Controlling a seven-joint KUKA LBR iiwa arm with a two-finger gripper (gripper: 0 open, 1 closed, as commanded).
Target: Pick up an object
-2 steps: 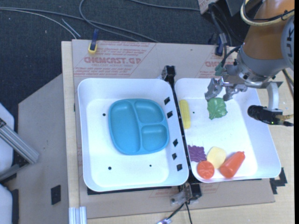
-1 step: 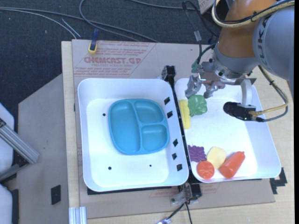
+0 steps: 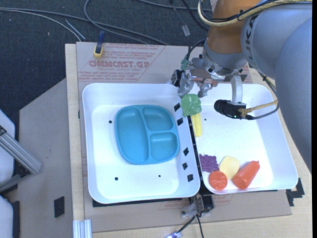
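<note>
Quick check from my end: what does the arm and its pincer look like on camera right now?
The arm is a thick, rounded, light grey body with a glossy orange band above the wrist. Black and yellow cables loop around the top of that band. Below it sits a metallic grey wrist section, ending in the pincer, small and silver-grey with bits of green and red hardware near its base.

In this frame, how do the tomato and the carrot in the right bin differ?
The tomato is round and red-orange; the carrot is long, tapered and deeper orange. The tomato sits left of the yellow piece, the carrot right of it, lying at a slant. Both lie near the right bin's front edge, far from the gripper.
</note>
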